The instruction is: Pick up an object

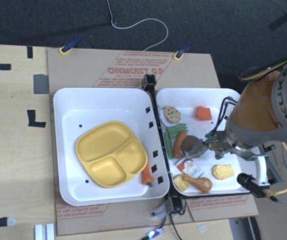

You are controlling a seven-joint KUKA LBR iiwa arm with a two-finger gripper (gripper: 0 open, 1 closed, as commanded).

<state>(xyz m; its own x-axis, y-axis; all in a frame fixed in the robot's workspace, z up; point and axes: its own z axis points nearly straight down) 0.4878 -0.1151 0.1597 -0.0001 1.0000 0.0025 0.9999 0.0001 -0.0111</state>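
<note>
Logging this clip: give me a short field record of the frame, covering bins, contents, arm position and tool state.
left bin: yellow three-compartment plastic tray; orange toy carrot beside the tray's right edge
right bin: round speckled cookie, orange-red block, green toy bean pods, yellow ridged chip, tan toy drumstick
arm: over the right bin, reaching in from the right
tool: low among the items at a dark grey-brown rounded piece
grasp: cannot tell

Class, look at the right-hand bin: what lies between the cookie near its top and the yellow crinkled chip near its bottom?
In the camera view, the gripper lies between the cookie and the chip, over bare white bin floor.
</note>
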